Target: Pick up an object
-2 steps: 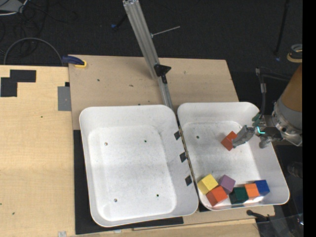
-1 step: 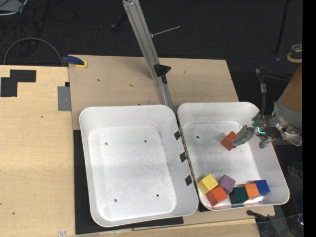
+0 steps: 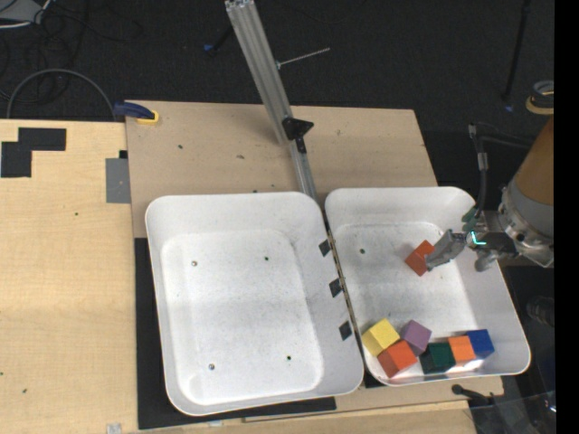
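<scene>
One orange-red block [image 3: 419, 259] sits at the tip of the tool [image 3: 438, 255], whose finger state I cannot tell.

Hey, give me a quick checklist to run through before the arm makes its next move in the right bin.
1. Claw inside the right bin: ok.
2. Red block at the claw tip, touching or very close: ok.
3. Red block actually held between the fingers: cannot tell from this slant.
4. Red block apart from the other blocks: ok; the yellow block, purple block, green block and blue block cluster at the near edge.
5. Red block away from the bin walls: ok, it sits mid-bin.
6. Pole clear of the arm: ok, it stands to the left beyond the bins.
</scene>
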### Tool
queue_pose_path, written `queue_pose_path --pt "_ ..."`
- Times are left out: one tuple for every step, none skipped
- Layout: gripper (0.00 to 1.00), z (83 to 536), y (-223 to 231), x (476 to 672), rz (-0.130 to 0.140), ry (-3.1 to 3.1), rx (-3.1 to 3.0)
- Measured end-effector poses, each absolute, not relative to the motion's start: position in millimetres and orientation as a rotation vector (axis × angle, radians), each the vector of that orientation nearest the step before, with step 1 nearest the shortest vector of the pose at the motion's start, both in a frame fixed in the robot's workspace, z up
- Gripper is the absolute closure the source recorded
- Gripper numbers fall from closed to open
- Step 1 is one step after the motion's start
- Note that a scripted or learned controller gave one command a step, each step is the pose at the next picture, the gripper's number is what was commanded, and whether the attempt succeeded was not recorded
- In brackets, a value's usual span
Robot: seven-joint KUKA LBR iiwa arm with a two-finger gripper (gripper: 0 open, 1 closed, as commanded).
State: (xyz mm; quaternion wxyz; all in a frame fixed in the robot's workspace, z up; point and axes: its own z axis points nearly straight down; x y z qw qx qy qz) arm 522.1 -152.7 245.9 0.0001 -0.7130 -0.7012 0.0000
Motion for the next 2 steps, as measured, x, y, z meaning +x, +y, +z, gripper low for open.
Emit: queue_pose_path --pt "0.00 245.9 -152.8 522.1 0.000 -2.202 -2.240" --pt "0.00 245.9 -152.7 522.1 0.000 -2.202 -2.241"
